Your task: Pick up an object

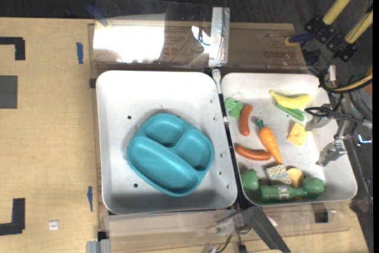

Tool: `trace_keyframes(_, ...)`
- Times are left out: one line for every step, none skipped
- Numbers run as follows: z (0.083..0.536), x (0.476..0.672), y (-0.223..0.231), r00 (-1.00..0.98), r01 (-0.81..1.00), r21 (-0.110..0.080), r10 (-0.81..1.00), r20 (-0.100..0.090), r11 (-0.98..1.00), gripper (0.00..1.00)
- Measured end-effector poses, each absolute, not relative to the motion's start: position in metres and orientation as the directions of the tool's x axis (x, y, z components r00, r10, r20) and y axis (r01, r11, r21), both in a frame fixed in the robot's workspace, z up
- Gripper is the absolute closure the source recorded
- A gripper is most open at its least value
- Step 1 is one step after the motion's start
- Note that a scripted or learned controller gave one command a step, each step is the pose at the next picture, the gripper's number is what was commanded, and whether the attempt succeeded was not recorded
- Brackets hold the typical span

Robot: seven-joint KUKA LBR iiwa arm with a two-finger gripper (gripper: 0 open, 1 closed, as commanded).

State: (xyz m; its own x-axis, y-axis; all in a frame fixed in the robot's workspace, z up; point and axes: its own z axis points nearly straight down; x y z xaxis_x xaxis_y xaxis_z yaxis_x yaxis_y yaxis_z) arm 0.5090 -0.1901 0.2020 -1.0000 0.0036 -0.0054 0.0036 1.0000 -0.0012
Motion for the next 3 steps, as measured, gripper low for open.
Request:
trace_keyframes(0.098,0.499,-0.150,-0.992,-0.124,-0.006,-0.124,-0.016,0.992,0.00)
trace_keyframes(0.090,0.563,-0.088,-0.991,-0.134,-0.001,-0.134,-0.017,0.991,0.00)
trace_keyframes(0.090,0.533,-0.092,-0.977,-0.214,-0.005,-0.214,-0.016,0.977,0.00)
